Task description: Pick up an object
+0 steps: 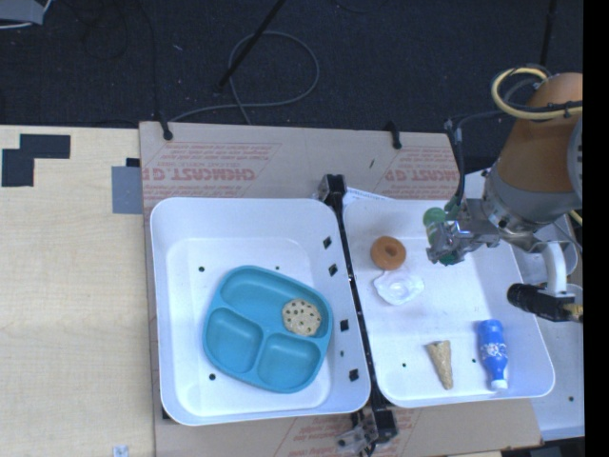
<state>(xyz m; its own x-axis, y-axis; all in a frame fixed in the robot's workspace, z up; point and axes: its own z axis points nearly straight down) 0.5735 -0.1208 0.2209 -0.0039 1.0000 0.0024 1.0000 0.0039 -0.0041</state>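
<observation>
From the overhead camera, my gripper hangs over the upper part of the right bin, with something green showing at its tip; whether that is a held thing or part of my own tool, and how my tool is set, I cannot tell.

I take the doughnut as my landmark. It sits just beside my gripper, toward the divider between the bins. It is a small brown ring with a dark hole. I judge it light and somewhat soft, so I would pinch across the ring's outer edge, gently.

Just below the doughnut lies a crumpled white object, probably thin and slippery. Farther below and toward the near rim lie a tan cone and a blue bottle on its side; the bottle looks rigid and likely to roll.

Across the divider from the doughnut, the left bin holds a blue divided plate with a cookie in one compartment.
</observation>
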